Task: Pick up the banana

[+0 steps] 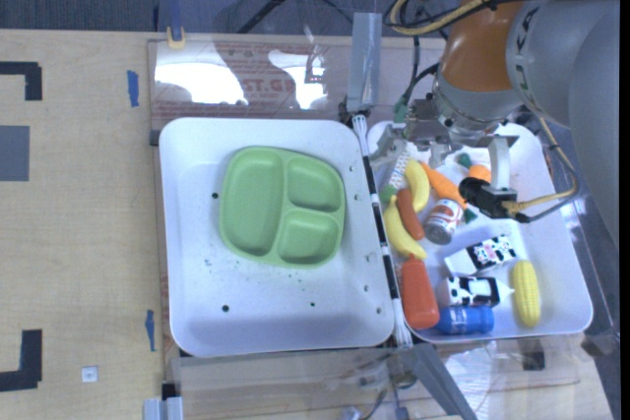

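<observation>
Banana (402, 223) in the right bin (566, 305), close against its left wall, just near and left of the gripper (425, 145).

One banana lies lengthwise, running from far to near, its far end beside a second curved yellow piece (418, 184) that sits almost under the gripper at the bin's far left; nothing is seen between the jaws, and their state cannot be told from this slant. Around it, counted: one orange carrot (445, 186), one small can (443, 219) touching the banana's right side, one red pepper (418, 293) at its near end, two black-and-white cow toys (482, 270), one blue bottle (465, 319) and one yellow corn cob (527, 291). One green divided plate (283, 207), with three compartments, sits in the left bin (197, 300).
</observation>
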